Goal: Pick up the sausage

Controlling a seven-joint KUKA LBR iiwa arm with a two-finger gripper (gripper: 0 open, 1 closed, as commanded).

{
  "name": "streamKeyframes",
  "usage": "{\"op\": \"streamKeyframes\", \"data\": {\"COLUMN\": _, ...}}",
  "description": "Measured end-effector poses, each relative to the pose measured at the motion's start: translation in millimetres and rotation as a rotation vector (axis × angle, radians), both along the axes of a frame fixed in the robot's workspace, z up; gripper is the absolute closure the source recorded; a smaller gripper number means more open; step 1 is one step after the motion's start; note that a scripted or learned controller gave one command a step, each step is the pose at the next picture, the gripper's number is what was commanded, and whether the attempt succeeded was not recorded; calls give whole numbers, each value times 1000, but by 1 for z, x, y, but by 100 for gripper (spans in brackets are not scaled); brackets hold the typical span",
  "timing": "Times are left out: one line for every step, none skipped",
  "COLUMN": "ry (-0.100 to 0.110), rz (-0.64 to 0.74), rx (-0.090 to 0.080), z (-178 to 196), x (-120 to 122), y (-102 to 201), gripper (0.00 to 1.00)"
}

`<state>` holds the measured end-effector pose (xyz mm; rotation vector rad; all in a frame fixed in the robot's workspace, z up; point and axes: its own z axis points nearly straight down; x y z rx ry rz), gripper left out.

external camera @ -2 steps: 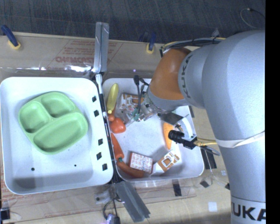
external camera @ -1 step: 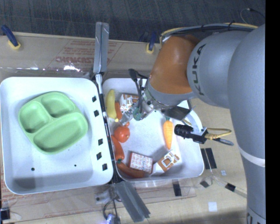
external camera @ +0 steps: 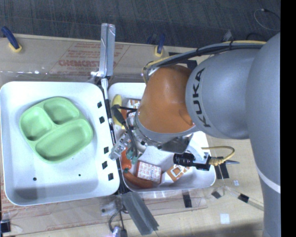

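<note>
Two white bins sit side by side on the desk, and the action is all in the right bin (external camera: 202, 181), where the arm has reached down over the clutter. The sausage (external camera: 138, 179), as best I can judge, is the reddish-brown curved piece lying along that bin's near wall, at its left corner, partly under a small white labelled packet (external camera: 148, 171). The gripper (external camera: 124, 147) hangs low just above and to the left of it, close to the divider between the bins; from up here I cannot tell whether the jaws are apart or together, and nothing is plainly held between them.

It looks like a toy sausage: light, smooth and probably a bit slick, rounded enough to roll or squirt out of a pinch. I would take it across its narrow width near the middle, where the curve is fattest, once the packet is out of the way, not at a tapering end.

As for writing, "KUKA" reads clearly in dark letters on the grey arm (external camera: 227, 93). The packet carries reddish print too small to read, and the brown board under the bins has faint red lettering I cannot make out. The left bin (external camera: 19, 181) holds a green divided plate (external camera: 56, 127).
</note>
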<state>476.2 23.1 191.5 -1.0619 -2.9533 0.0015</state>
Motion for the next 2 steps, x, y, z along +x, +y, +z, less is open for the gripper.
{"op": "streamKeyframes", "data": {"ry": -3, "rz": -5, "rx": 0, "z": 54, "x": 47, "y": 79, "gripper": 100}}
{"op": "streamKeyframes", "data": {"ry": -1, "rz": 471, "rx": 0, "z": 20, "x": 0, "y": 121, "gripper": 100}}
